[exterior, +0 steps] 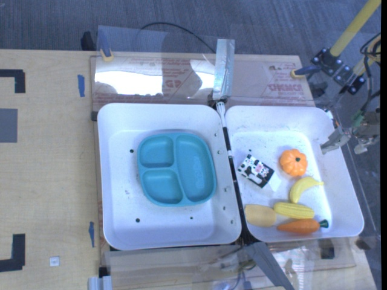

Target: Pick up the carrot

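Carrot at right bin's front edge, corn just behind

Carrot partly tucked under the corn cob, its green tip too small to read, 1 black-and-white item unidentifiable.

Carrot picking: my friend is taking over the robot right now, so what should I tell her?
Gripper: at the right bin's far right rim, away from the toys; whether it is open or shut can't be told.
Carrot: lying at the right bin's near edge, just in front of the corn, touching or almost touching it.
Nearby: potato, banana, pumpkin, cow-print block.
Left bin holds a blue tray.
Done: nothing yet.
Left: reach the carrot, grip it, lift it.
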`<state>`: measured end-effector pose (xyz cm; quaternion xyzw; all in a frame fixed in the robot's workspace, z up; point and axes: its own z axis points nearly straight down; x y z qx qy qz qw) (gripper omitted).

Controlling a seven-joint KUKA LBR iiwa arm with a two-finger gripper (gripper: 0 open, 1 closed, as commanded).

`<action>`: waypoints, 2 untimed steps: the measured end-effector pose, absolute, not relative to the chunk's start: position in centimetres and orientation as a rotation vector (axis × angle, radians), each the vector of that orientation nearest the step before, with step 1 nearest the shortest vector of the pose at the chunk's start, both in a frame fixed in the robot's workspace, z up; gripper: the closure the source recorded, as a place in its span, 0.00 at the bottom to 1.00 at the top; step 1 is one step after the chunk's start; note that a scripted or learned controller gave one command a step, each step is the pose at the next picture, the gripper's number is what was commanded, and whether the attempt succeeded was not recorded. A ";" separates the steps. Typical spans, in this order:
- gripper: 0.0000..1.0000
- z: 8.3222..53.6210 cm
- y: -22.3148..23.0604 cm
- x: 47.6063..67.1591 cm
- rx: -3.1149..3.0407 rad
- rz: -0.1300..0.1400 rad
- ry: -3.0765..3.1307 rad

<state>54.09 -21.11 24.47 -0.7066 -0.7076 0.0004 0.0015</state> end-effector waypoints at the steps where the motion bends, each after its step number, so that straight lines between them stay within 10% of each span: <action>1: 0.00 9.6 -18.1 54.9 -1.995 0.006 -2.413; 2: 0.00 8.7 -14.5 59.0 -1.642 -0.005 -2.689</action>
